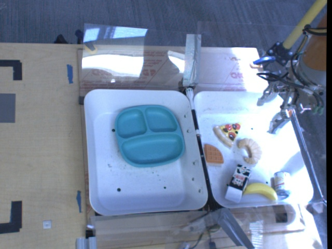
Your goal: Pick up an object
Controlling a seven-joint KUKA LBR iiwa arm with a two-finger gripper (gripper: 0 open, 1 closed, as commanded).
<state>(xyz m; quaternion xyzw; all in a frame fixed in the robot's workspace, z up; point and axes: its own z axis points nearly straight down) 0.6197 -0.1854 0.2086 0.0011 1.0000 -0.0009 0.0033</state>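
Note:
The right bin (207, 107) holds several small items: a toy pizza slice (229, 132), a pale ring-shaped pastry (250, 150), a brown waffle piece (213, 154), a small black-and-white carton (238, 181), a yellow banana (260, 191) and a little jar (281, 182). My gripper (273, 112) hangs over the bin's far right part, up and to the right of the pizza slice. Its two fingers are spread apart, open, with nothing between them.
A blue divided plate (149, 135) lies in the left bin (98, 160). A ridge (197, 144) separates the two bins. Clear plastic panels (155, 66) stand behind them. The arm's cables (290, 66) crowd the upper right corner.

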